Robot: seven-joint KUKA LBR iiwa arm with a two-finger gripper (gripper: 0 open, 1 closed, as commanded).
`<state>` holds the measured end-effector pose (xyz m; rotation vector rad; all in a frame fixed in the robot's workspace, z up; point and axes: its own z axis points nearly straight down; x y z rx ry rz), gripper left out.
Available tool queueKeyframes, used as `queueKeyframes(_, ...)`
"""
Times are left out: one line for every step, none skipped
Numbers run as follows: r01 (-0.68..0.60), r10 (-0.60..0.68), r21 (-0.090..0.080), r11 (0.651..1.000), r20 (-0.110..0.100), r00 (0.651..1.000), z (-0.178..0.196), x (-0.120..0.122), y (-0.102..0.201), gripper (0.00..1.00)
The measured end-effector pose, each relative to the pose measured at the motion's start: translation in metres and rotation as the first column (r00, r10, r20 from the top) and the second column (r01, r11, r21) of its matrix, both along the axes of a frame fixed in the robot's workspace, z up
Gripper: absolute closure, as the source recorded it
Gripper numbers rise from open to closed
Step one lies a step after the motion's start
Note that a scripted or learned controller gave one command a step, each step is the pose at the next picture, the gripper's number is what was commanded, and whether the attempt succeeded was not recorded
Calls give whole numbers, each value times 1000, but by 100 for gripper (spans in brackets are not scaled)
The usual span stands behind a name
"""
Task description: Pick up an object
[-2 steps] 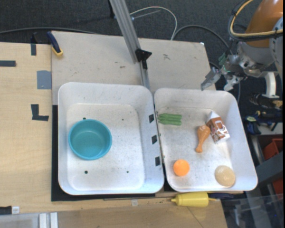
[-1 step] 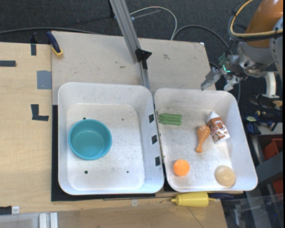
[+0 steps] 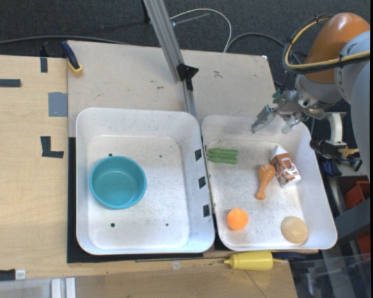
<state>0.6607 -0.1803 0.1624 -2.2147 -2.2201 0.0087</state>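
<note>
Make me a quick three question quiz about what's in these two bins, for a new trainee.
1. True or false: the blue bowl sits in the same bin as the orange ball.
2. Which thing lies nearest the gripper? A) the green beans B) the yellow bottle C) the tan ball
3. Fill in: the drumstick lies right beside the small ____ carton.

Key
1. False. The bowl is in the left bin, the ball in the right bin.
2. A.
3. Brown and white.
</note>
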Motion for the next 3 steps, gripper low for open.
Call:
queueKeyframes(-1,1,0,1000,-1,1000,-65,-2,3,0)
queueKeyframes(-1,1,-2,1000,4,1000,-75,-2,4,0)
queueKeyframes(-3,3,-3,1000,6,1000,-64,-1,5,100)
